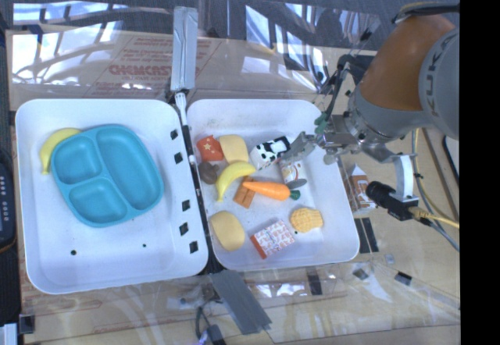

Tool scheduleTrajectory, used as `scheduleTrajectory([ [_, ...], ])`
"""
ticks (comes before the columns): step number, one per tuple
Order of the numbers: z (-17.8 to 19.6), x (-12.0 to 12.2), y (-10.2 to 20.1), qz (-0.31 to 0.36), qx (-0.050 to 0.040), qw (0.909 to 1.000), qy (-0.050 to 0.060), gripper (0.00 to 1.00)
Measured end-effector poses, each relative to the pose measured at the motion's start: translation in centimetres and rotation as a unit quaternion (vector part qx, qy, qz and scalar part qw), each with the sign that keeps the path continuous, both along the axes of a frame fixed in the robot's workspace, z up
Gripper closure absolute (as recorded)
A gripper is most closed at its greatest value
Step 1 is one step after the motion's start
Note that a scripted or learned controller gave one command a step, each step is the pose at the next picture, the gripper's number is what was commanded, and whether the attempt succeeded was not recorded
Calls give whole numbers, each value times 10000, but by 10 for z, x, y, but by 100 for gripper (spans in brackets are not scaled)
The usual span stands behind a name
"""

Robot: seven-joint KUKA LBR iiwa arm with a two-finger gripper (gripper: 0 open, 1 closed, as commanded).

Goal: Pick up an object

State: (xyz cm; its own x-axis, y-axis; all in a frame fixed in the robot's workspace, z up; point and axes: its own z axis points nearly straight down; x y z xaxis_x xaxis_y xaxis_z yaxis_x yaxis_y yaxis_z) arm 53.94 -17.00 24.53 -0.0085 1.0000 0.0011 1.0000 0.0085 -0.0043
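Observation:
The right bin (332, 226) holds several toy foods: a black-and-white cow-patterned piece (269, 151), a small can (291, 172), an orange carrot (267, 190), a yellow banana (233, 176), a red box (209, 148), a pale bread roll (233, 148), a waffle-like piece (305, 219), a red-and-white packet (273, 238) and a yellow lump (227, 230). My gripper (301, 148) reaches in from the right, low over the bin's upper right part. It sits just right of the cow-patterned piece and just above the small can. I see nothing held in it.
The left bin (47, 257) carries a blue divided plate (105, 173), with a second yellow banana (56, 144) at the plate's upper left. A grey divider (183, 55) runs up from between the bins. Cables and a black fitting (387, 199) lie right of the right bin.

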Motion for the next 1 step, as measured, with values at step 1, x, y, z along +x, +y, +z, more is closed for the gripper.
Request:
scheduleTrajectory([
  [1, -122, 14, 8, -539, 9, 9985, 62, 0],
])
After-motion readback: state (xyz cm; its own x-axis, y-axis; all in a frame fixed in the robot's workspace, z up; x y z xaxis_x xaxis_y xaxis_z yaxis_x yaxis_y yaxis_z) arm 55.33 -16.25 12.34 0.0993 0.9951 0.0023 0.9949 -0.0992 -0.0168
